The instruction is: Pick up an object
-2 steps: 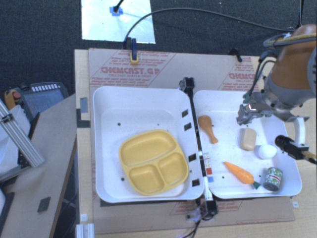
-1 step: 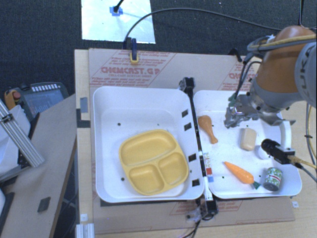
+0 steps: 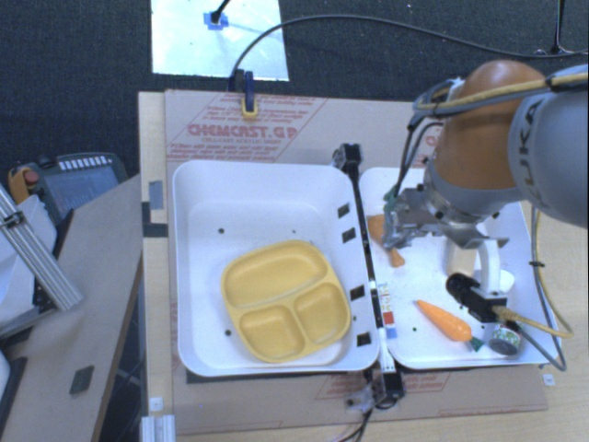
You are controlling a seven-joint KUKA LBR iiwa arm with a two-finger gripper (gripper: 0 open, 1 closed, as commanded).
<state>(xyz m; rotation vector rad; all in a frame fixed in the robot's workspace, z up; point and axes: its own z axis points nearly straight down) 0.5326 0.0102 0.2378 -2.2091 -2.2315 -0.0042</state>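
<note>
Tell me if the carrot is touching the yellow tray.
Apart. The camera view shows the carrot in the right bin and the yellow tray in the left bin.

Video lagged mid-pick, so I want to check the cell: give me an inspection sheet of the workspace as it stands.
Surface: left bin and right bin, both white, side by side on a printed cardboard sheet.
Job's things: yellow divided tray in the left bin; orange carrot lying free in the right bin; a second orange piece near the divider, partly hidden by the end effector.
Clutter: nothing seen.
Grippers: end effector low over the right bin's left side, by the orange piece; grasp cannot be judged.
Cables: black cable arcs to a yellow clip at the cardboard's far edge.
Surroundings: teach pendant and aluminium rail at left; silvery sheet on dark floor.
</note>
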